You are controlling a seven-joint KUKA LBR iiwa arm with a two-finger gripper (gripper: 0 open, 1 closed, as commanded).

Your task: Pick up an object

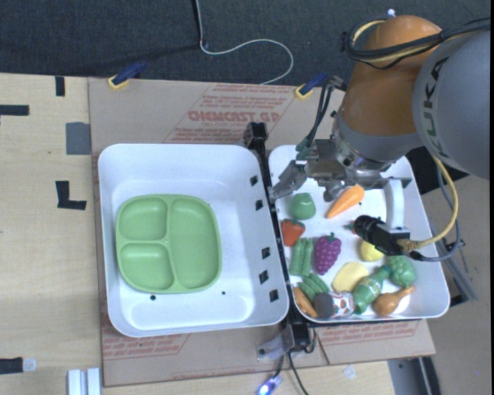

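My gripper (311, 188) hangs low over the upper left part of the right bin (435, 301), with its jaws apart and nothing between them. A small green round piece (303, 207) lies just below it. An orange carrot (346, 200) lies right beside the gripper on its right side, tilted; I cannot tell if it touches. A red piece (291, 231), purple grapes (327, 253) and a green pod (300, 256) lie lower in the same bin.
The right bin's lower half is crowded with several toy foods, among them a yellow piece (348, 276), broccoli (400, 270) and a brown pear (387, 303). The left bin (132, 159) holds a green divided plate (169, 243). The bins' shared wall (267, 220) runs close to the gripper's left.
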